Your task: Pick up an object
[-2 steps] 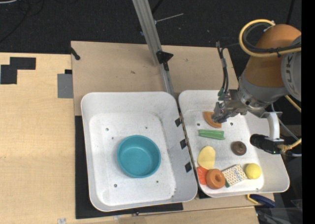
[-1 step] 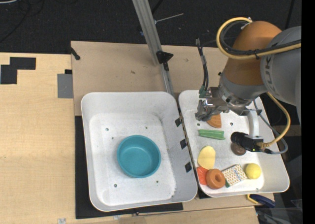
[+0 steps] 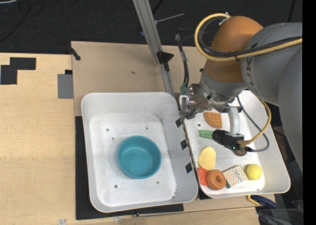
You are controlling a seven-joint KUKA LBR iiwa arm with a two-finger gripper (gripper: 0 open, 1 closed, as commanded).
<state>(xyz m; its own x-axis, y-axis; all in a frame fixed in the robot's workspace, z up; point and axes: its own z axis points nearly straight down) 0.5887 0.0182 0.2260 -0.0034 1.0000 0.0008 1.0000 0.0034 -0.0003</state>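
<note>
My gripper hangs low over the back left corner of the right bin, close to the wall between the two bins. No object shows in its grip. Just to its right lies an orange-brown cracker-like piece, with a green pen below that. Toward the bin's front lie a yellow chip-shaped piece, an orange ring beside a small red piece, a patterned packet and a yellow lemon. A small brown item is partly hidden by the wrist.
The left bin holds a teal bowl near its middle. A slanted aluminium rail rises behind the bins. The grey arm with its orange band covers the back right of the right bin.
</note>
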